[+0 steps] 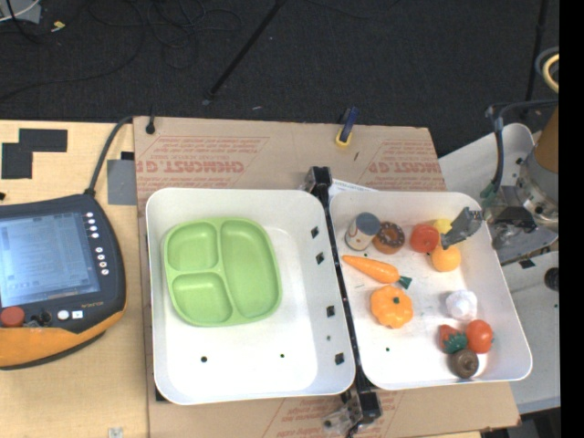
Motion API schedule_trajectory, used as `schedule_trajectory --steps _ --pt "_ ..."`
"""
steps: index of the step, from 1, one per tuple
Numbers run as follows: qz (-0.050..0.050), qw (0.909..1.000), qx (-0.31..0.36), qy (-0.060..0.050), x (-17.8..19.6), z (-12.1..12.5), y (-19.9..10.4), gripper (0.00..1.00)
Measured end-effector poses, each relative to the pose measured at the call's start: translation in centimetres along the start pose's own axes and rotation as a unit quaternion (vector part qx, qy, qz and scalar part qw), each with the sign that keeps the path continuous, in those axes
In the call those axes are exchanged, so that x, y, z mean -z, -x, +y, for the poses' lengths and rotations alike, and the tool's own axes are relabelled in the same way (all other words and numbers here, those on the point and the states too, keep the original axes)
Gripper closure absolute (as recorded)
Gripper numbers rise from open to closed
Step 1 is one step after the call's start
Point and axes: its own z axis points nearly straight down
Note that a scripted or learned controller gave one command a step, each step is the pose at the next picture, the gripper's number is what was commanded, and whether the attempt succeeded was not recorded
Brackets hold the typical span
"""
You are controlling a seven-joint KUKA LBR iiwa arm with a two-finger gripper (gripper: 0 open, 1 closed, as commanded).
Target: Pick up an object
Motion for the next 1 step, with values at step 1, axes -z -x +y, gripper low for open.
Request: schedule_trajectory --steps 1 --pt "0.001 1.0000 0.000 -0.004 -13.24 2.50 2.61 0.00"
